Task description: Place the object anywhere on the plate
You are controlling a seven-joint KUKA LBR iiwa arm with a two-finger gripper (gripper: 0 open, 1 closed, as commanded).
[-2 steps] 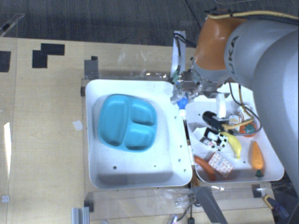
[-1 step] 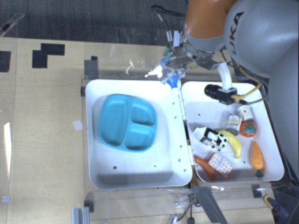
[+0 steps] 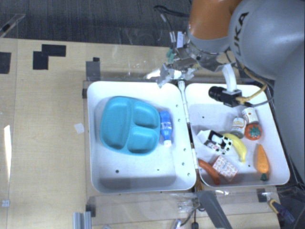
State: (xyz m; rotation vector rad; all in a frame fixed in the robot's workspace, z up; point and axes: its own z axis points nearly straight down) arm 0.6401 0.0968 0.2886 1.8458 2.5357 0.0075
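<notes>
The blue plate (image 3: 129,124) lies in the left bin (image 3: 95,175), a blue bottle (image 3: 165,126) touching its right rim, long axis toward the far edge. The gripper (image 3: 177,69) hovers over the far edge; fingers' state: cannot tell

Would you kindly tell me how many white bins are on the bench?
2. The left bin holds a blue plate; the right bin holds the small items, including a banana and a carrot.
</notes>
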